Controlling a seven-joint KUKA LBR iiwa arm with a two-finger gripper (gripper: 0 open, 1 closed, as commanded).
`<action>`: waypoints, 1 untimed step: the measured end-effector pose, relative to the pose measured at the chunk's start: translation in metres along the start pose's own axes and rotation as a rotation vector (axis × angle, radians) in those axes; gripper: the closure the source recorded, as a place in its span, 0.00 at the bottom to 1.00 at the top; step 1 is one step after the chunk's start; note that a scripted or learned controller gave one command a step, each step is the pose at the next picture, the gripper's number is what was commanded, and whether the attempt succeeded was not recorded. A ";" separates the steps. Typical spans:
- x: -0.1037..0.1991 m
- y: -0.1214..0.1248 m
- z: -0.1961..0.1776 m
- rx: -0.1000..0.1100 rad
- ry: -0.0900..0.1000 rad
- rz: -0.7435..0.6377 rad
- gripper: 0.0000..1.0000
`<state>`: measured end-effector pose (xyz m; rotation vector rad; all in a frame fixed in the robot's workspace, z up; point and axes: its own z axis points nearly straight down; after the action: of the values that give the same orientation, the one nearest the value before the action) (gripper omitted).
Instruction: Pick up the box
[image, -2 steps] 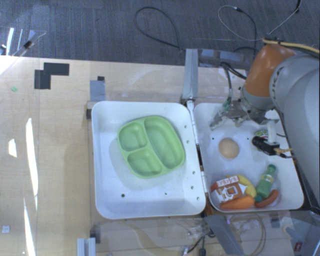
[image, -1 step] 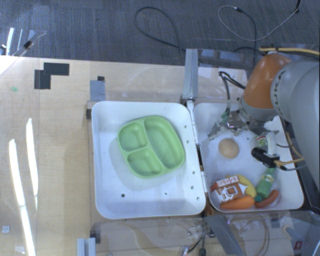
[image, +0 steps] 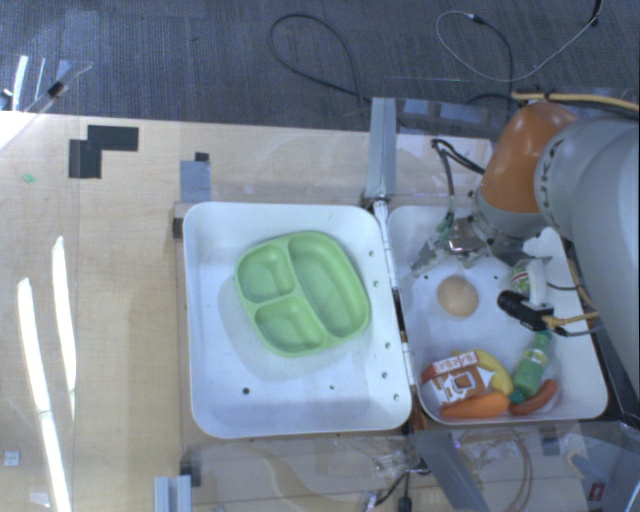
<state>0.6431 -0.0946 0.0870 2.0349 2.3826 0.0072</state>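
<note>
The approach step is in hand — the pincer hangs over the right bin's far end, grip state unclear; the box lies at the near end — next, reach nearer

Grey arm reaching from right, orange-banded wrist bent down, tool low

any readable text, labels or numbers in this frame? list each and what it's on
None can be read.
box, right bin: orange and white printed face, lettering too blurred to read.
green bottle: no label legible.
Bottom right corner of the bench, small red and white mark: too small to read.
green divided plate, left bin: unmarked.
</note>
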 end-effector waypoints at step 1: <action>0.004 -0.007 0.000 -0.004 0.000 -0.086 0.00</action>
<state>0.6355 -0.0922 0.0874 1.9283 2.4656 0.0112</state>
